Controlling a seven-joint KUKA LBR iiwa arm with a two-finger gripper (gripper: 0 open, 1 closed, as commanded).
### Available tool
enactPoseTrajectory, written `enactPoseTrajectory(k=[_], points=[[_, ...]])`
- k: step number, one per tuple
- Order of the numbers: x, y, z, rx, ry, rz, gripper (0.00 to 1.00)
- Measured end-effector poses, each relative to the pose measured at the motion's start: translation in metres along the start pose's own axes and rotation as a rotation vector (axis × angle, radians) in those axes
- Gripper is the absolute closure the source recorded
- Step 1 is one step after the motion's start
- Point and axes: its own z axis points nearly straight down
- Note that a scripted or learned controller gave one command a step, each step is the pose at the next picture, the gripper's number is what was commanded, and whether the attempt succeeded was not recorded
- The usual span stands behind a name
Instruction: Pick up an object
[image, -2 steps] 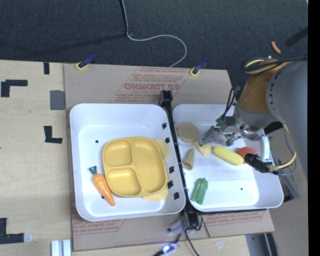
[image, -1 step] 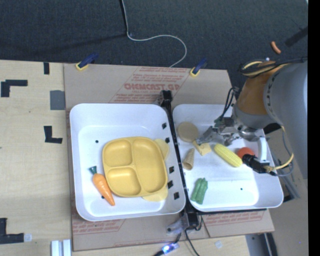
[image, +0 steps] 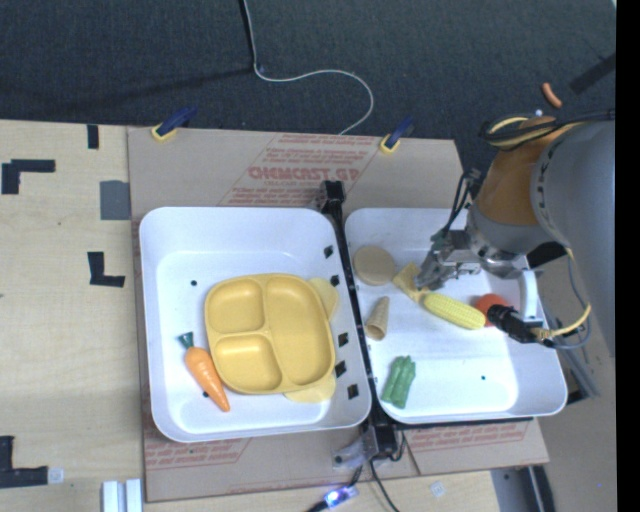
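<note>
My gripper (image: 437, 271) hangs over the right bin (image: 500, 395), just above the left end of a yellow corn cob (image: 452, 311). A round tan disc (image: 375, 264) lies to its left and a tan cone (image: 378, 317) sits below that. A green pepper-like toy (image: 399, 381) rests near the bin's front. A small red-orange piece (image: 490, 303) lies at the corn's right end, partly behind a cable plug. The arm's body covers the bin's back right part.
The left bin (image: 170, 240) holds a yellow divided plate (image: 268, 333) and an orange carrot (image: 206, 375) at its front left. A black divider (image: 345, 300) runs between the bins. Cables trail from the wrist over the right bin's right side.
</note>
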Motion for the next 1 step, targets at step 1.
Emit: enactPoseTrajectory(k=[1], points=[[0.0040,0.0081,-0.0606,0.001,0.000,0.002,1.00]])
